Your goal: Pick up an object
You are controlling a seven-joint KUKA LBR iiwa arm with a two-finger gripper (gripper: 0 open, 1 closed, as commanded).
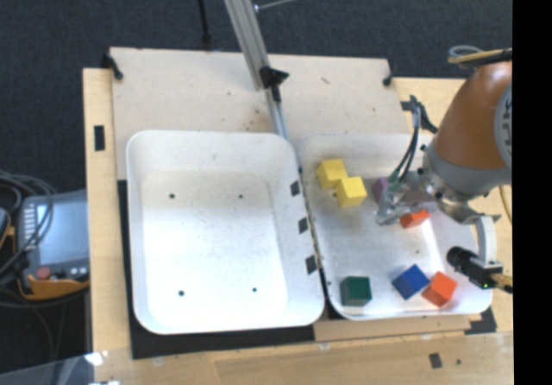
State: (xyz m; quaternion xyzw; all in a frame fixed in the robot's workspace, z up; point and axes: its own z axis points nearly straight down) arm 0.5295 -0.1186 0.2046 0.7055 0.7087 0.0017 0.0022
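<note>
The right bin [379,310] holds a yellow stepped block [340,182], a green cube [355,290], a blue cube [410,280], an orange cube [441,288] and a small orange-red block [416,218]. A bit of purple [378,188] shows at the arm's left side. My gripper [392,211] hangs low over the bin's middle right, just left of the orange-red block and right of the yellow block. Nothing shows between its tips.
The left bin [138,202] lies beside the right one. A metal pole [246,21] slants up from the bins' shared back edge. The grey and orange arm [473,142] covers the right bin's far right corner. A monitor [52,232] stands left of the bench.
</note>
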